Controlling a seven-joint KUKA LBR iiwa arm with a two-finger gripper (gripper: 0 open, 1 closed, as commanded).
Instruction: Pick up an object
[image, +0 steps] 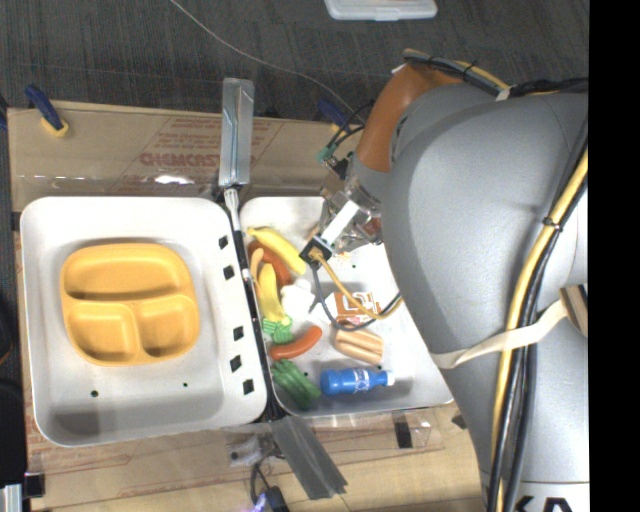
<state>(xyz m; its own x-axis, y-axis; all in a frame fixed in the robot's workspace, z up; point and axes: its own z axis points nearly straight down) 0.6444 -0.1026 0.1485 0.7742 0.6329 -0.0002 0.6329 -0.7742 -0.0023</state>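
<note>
The right bin (415, 375) holds a heap of toy items. A yellow banana (276, 247) lies at its far left, with a yellow and orange piece (266, 288) just below it. A white lump (297, 298) sits in the middle. Nearer the front lie a red sausage (296, 343), a hot dog bun (358, 346), a blue bottle (352, 380) and a green piece (293, 382). My gripper (319, 288) hangs low over the middle of the heap, beside the white lump and an orange-and-white packet (352, 305). Nothing is seen lifted.
The left bin (40, 400) carries a yellow divided tray (130, 300). A metal divider (236, 130) runs between the bins. The bulky grey arm (490, 220) covers the right bin's right side. Cardboard (120, 145) lies behind the bins.
</note>
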